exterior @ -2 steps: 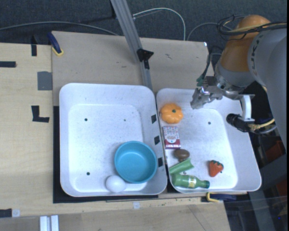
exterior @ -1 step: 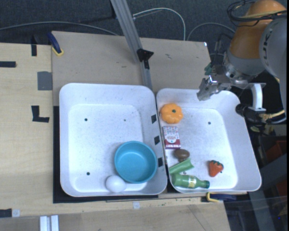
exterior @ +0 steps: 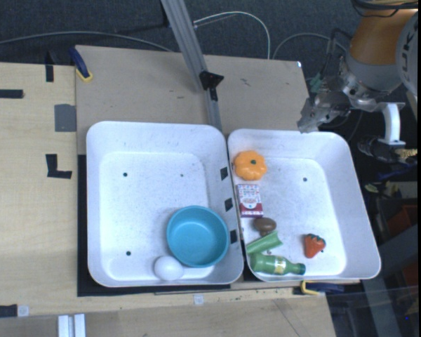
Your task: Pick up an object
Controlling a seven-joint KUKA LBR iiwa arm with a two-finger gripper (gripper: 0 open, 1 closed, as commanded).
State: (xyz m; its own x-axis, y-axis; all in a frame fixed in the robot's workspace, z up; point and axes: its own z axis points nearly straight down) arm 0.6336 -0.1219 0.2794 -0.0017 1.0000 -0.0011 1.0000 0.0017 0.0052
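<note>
Two white bins (exterior: 95,188) sit below; the gripper (exterior: 310,121) hangs beyond the right bin's rim, its opening indiscernible.

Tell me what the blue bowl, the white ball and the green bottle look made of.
Blue bowl: likely plastic, even matte colour. White ball: smooth, faintly glossy; plastic or foam, unclear. Green bottle: probably toy plastic, with a small highlight.

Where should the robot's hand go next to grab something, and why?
Probably down and left into the right white bin. The gripper hangs above that bin's far rim, holding nothing, and the round orange toy pumpkin is the nearest object, with bare floor around most of it.
</note>
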